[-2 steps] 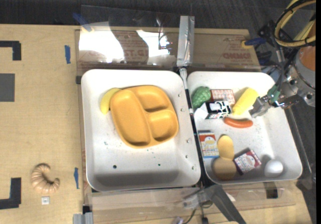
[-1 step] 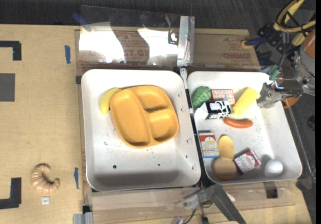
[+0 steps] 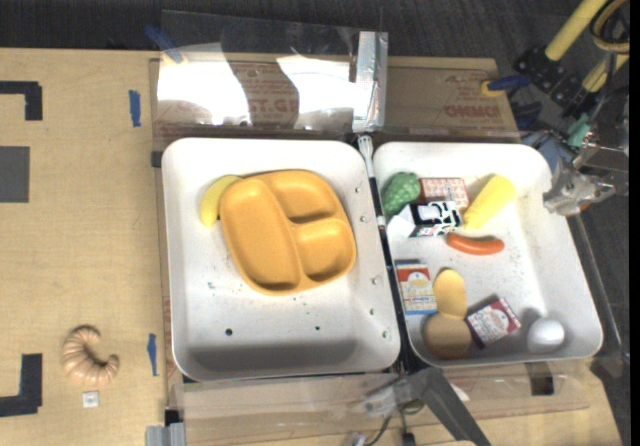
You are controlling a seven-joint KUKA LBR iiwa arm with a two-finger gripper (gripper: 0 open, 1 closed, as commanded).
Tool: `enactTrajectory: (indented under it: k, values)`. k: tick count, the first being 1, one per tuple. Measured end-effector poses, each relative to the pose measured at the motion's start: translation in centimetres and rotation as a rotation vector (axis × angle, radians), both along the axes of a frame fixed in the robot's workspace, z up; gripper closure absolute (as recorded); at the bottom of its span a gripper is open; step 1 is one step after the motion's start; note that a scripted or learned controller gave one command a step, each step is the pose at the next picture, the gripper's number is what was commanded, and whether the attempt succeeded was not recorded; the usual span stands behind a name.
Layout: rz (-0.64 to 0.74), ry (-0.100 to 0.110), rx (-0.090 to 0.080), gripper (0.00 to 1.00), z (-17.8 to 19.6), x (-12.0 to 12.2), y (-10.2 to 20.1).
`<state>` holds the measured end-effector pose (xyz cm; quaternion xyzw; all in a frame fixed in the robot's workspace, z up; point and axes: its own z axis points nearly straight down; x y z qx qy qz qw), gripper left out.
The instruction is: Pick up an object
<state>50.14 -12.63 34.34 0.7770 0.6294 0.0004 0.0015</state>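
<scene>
1. A tan cardboard bench (image 3: 80, 234) bore two shallow white bins.
2. The left bin (image 3: 200, 324) held a smooth orange divided tray (image 3: 288, 229).
3. The right bin (image 3: 560, 274) held small toys, among them a glossy red sausage (image 3: 475, 244).
4. The gripper (image 3: 575, 192) hung at the right bin's rim; its grasp could not be told.

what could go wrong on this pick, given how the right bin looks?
Clutter: the red sausage, yellow corn and black-and-white carton crowd together, so a grasp there may nudge or catch a neighbour. The end effector sits at the right bin rim, so a descent there could clip the wall.
</scene>
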Motion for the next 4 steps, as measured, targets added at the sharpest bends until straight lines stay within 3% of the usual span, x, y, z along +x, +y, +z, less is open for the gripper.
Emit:
enactTrajectory:
  k: [1, 2, 3, 4]
  values:
    - [0.081, 0.006, 0.003, 1.00, -2.8, -2.2, 1.4]
    - [-0.088, 0.001, 0.001, 1.00, -1.8, 1.3, 8.8]
    - [-0.206, 0.008, 0.003, 1.00, -4.3, -2.2, 7.5]
    - [-0.549, 0.004, 0.002, 1.00, -5.4, -2.2, 2.8]
